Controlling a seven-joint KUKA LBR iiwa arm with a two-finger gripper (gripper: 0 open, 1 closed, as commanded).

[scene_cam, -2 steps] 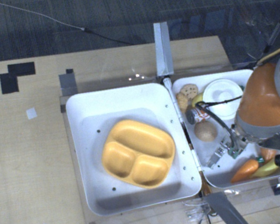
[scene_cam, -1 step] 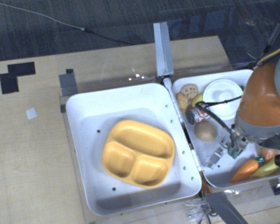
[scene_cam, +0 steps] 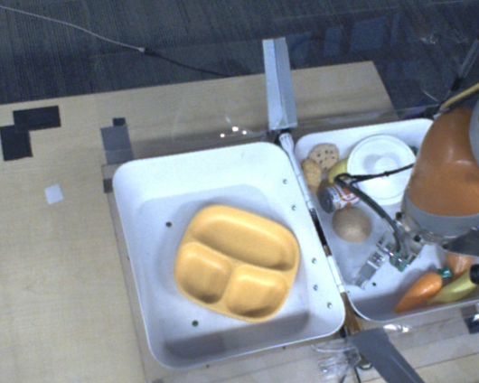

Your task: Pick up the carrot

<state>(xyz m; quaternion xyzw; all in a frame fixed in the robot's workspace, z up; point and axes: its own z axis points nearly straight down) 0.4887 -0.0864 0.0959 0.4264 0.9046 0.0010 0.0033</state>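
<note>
Fingers (scene_cam: 371, 268) (spread unclear) hover beside the carrot (scene_cam: 419, 290) at the right bin's (scene_cam: 370, 305) front rim.

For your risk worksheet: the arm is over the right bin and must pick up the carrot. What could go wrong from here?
1. The carrot lies against a yellow-green item near the right bin's front wall; the gripper might grab or push both.
2. The wall leaves little room beside the carrot, so a finger could strike it.
3. The gripper sits beside the carrot, near a round tan item, which it may nudge while repositioning.
</note>
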